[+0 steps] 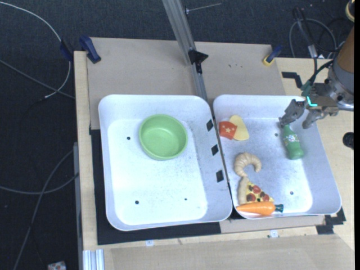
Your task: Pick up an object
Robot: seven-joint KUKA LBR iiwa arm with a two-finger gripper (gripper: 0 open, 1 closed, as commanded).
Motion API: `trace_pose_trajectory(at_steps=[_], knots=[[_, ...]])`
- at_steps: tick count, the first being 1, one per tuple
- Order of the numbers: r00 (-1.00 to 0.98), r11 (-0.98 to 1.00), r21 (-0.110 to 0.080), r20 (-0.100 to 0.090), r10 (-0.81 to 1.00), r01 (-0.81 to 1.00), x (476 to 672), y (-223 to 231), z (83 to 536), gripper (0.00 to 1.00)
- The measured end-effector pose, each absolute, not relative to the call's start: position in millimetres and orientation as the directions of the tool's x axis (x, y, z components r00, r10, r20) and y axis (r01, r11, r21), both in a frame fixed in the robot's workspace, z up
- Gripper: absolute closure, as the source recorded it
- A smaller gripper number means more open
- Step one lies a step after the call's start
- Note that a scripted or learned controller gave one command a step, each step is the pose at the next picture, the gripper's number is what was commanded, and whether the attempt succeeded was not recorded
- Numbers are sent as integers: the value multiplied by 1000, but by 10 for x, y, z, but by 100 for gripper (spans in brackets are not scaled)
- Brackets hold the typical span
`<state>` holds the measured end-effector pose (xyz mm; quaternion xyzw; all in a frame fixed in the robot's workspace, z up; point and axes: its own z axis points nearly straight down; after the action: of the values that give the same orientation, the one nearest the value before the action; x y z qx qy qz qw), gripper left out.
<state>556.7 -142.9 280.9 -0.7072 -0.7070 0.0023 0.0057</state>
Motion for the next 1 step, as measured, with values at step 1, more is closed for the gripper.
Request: trace_pose_trajectory(at_steps=[1], knots=[[0, 0, -5, 4, 1000, 1000, 5577, -1430, 2841, 0]])
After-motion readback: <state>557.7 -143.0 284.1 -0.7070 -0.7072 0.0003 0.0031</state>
